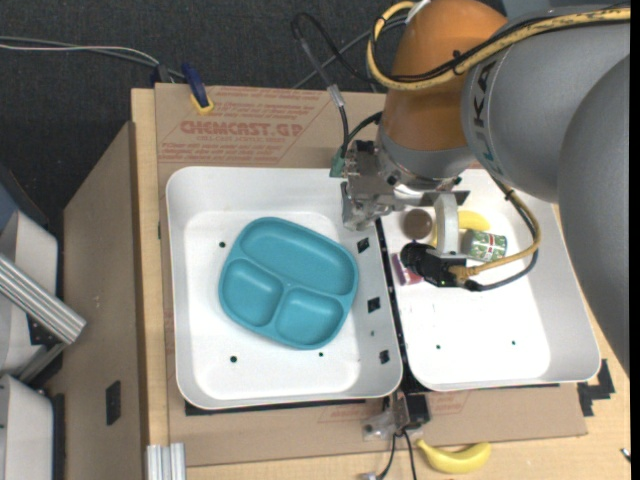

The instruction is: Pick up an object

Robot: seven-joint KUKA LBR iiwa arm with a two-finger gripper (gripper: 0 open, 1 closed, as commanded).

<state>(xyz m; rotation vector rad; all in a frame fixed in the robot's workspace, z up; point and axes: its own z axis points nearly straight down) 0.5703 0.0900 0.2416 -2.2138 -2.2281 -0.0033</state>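
Gripper (415, 230) seen low at 12 o'clock rim of right bin (520, 353), its state cannot be told, free floor toward 6 o'clock, teal divided plate (288, 282) laid in left bin (190, 268), small items (470, 240) crowded at right bin's 12 o'clock

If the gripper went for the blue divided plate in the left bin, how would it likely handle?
The blue divided plate looks like rigid moulded plastic, so probably stiff and light. Its smooth, low rim may slip from two fingers. Lying flat in the left bin, it would likely slide when pushed, not roll or tip.
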